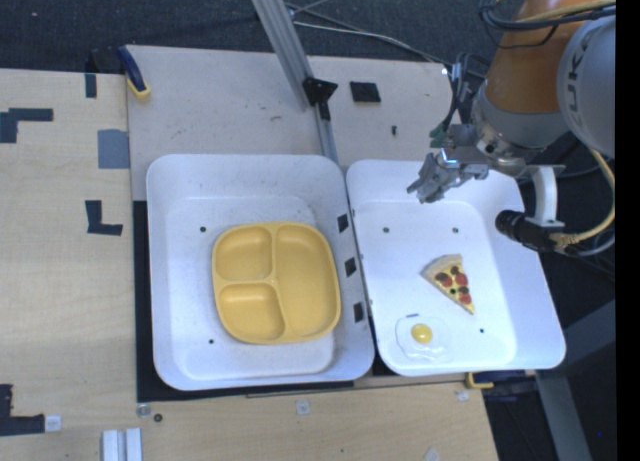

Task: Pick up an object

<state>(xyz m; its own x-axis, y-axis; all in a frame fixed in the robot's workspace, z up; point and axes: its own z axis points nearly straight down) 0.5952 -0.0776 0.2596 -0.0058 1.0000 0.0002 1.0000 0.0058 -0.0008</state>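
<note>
A toy pizza slice (450, 282) lies in the right bin (380, 189), right of its middle. A toy fried egg (421, 335) sits near that bin's front edge. My gripper (432, 185) hangs over the bin's far edge, well above and behind the pizza slice. Its fingers (422, 188) point down to the left and look close together, with nothing between them. The grey arm with its orange band (545, 44) reaches in from the upper right.
The left bin (170, 249) holds a yellow divided plate (275, 282) with three compartments. A metal pole (285, 39) slants down to the gap between the bins. Black cables run by the arm at right.
</note>
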